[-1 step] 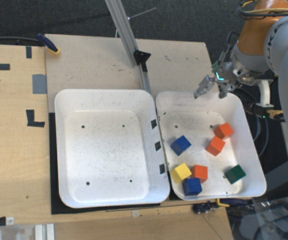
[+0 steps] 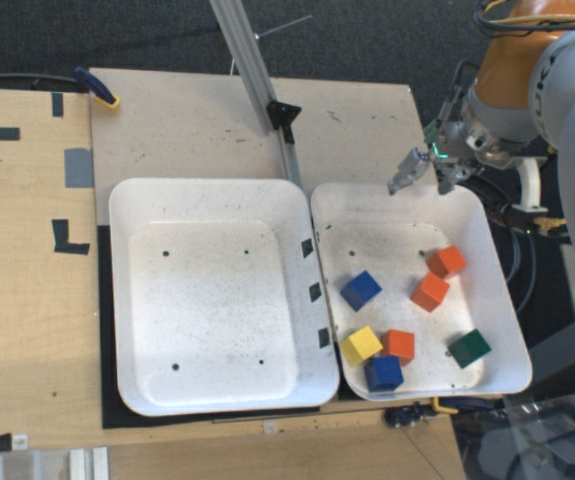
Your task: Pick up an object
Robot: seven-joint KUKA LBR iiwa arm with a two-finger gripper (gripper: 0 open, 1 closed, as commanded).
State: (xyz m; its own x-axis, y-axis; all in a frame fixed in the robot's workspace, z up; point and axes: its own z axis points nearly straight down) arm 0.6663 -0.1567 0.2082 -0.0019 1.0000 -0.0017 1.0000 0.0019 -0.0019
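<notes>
The right bin [image 2: 387, 218] holds several small cubes: a blue one [image 2: 361, 290], two orange ones [image 2: 446, 261] [image 2: 429, 292], a yellow one [image 2: 362, 344], another orange one [image 2: 399, 345], a second blue one [image 2: 384, 372] and a green one [image 2: 469, 348]. My gripper [image 2: 424, 176] hangs over the bin's far edge, well above and behind the cubes. Its two fingers are spread apart, with nothing between them.
The left bin [image 2: 127, 268] lies beside the right one. A slanted metal pole [image 2: 249, 58] runs from the top down to the bins' shared edge. Cables hang at the right of the arm [image 2: 517, 68]. A blue-and-yellow clamp [image 2: 97, 86] lies at the back left.
</notes>
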